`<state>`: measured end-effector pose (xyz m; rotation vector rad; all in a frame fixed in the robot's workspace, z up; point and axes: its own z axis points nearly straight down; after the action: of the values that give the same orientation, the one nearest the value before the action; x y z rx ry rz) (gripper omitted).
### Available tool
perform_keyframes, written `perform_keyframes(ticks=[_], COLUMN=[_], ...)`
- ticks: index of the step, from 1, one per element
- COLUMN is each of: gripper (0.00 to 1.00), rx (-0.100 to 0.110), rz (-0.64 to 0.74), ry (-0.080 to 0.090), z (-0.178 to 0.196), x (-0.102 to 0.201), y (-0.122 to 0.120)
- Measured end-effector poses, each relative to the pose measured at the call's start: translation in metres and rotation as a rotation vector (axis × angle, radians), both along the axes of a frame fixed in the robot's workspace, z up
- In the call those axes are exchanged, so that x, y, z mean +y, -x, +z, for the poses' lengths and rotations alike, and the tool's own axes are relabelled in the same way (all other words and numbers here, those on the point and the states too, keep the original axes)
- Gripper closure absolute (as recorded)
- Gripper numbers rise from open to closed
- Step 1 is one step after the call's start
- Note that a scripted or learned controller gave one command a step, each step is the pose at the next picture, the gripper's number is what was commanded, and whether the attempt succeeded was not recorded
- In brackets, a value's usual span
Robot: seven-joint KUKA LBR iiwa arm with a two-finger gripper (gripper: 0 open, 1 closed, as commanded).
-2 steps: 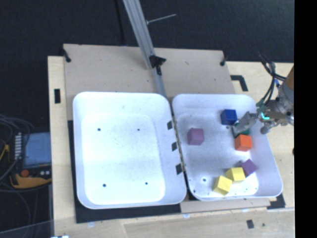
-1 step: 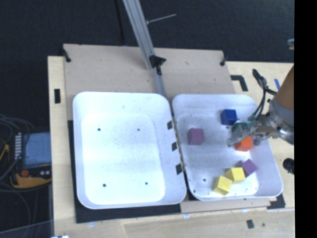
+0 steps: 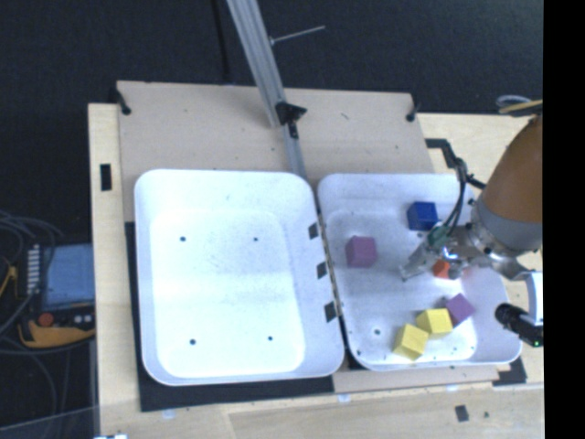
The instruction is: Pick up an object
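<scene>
so the fingers [image 3: 430, 262] are down inside the right bin [image 3: 384, 204], pointing left, and honestly I cannot tell how far apart they are or if they've got anything. There's a small orange block [image 3: 442, 268] touching them on the wrist side, partly hidden. Blue cube [image 3: 421, 215] sits just above that, near the bin's back wall. Purple cube [image 3: 361, 251] is off to the left, well apart. Toward the front there's a smaller purple block [image 3: 460, 308] beside two yellow cubes [image 3: 435, 321] [image 3: 411, 340]. Left bin [image 3: 228, 263] is next door on the table [image 3: 265, 122]
</scene>
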<state>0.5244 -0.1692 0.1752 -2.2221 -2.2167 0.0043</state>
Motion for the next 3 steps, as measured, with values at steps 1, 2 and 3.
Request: perform_keyframes(ticks=[1, 2, 3], gripper=[0.00, 1.00, 1.00], rx=[0.001, -0.008, -0.012], rz=[0.001, -0.008, 0.006], ry=[-0.001, 0.002, 0.003], z=[-0.059, -0.045, 0.019], x=[0.007, 0.004, 0.004], y=[0.006, 0.004, 0.005])
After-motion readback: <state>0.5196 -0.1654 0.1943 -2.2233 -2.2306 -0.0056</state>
